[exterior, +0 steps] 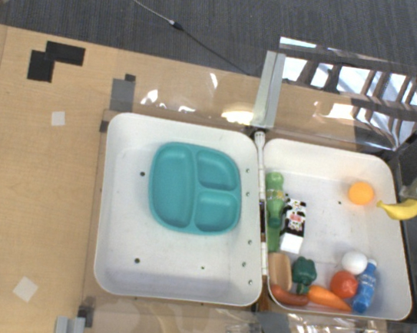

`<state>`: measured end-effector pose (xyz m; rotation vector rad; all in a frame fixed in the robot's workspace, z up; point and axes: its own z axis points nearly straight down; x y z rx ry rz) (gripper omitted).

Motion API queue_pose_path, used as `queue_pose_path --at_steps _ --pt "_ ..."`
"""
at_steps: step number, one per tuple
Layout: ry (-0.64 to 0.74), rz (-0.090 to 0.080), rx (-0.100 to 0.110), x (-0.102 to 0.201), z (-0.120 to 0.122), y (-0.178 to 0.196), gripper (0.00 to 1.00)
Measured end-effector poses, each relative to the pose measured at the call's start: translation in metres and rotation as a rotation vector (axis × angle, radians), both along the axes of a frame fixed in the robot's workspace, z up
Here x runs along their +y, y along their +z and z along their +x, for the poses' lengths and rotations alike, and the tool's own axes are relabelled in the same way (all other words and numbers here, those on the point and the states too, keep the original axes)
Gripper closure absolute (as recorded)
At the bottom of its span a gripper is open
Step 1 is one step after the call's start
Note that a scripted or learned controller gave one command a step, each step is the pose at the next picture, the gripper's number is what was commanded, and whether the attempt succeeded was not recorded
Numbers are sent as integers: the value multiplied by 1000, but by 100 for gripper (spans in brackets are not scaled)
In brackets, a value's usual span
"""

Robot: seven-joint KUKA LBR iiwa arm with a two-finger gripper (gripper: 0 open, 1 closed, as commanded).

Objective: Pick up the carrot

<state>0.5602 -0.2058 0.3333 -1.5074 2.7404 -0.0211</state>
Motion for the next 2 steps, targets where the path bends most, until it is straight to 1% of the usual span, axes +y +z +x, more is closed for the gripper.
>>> queue_pose_path --at_steps 1,2 --pt "234 1 5 2 72 53 100" --pt "606 1 15 1 44 -20 100"
